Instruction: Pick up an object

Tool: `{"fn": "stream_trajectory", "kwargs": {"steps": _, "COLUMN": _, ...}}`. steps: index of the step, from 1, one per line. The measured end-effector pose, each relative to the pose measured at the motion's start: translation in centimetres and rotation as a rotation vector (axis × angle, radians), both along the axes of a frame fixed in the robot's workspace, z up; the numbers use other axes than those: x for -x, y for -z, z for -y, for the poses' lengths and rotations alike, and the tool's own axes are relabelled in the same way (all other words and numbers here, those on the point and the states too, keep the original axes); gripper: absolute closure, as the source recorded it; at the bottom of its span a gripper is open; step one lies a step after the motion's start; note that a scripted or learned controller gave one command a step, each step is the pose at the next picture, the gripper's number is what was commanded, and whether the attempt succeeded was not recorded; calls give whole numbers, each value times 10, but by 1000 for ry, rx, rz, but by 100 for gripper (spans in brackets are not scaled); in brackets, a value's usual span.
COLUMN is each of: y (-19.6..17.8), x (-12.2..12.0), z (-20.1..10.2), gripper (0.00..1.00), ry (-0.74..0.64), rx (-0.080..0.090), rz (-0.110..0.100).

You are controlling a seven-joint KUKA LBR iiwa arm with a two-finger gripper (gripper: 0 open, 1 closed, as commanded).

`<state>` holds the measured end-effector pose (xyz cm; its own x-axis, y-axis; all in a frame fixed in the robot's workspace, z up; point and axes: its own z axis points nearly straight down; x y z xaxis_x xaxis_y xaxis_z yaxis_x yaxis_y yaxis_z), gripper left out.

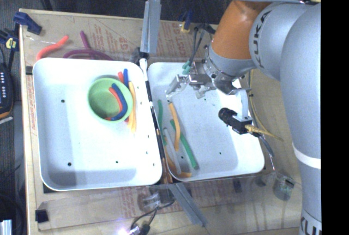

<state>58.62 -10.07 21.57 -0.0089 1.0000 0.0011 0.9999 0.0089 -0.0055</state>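
The grey arm [283, 65] with its orange band [237, 21] reaches in from the right and bends down over the far part of the right bin [240, 157]. Its pincer [179, 85] hangs at the bin's far left corner, the metal fingers [173, 88] pointing left and down; they look spread somewhat apart with nothing between them, though the view is too small to be sure of the gap.

In the right bin, along its left side, lie several thin strips: an orange strip [174, 122] slanting from far to near, a green strip [185, 146] beside it running toward the near edge, and another darker green one [161, 114] close to the bin's left wall. More orange pieces [177, 168] sit at the near left corner. All lie just near of the pincer and apart from it. A small black part [232, 119] on the arm's rig hangs over the bin's right side.

The left bin [71, 146] holds a green bowl [106, 98] toward its far right, with red, blue and yellow strips [122, 97] draped across and beside it.

On the worktop [109, 24] far of the left bin lie an orange-red strip [52, 47] and a purple one [87, 53].
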Motion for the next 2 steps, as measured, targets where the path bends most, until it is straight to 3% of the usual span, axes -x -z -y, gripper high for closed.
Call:
{"fn": "stream_trajectory", "kwargs": {"steps": 1, "y": 114, "x": -4, "z": 10, "gripper": 0, "ry": 6, "rx": 5, "rz": 4}}
{"fn": "stream_trajectory", "kwargs": {"steps": 2, "y": 104, "x": -4, "z": 10, "gripper": 100, "ry": 0, "rx": 7, "rz": 2}}
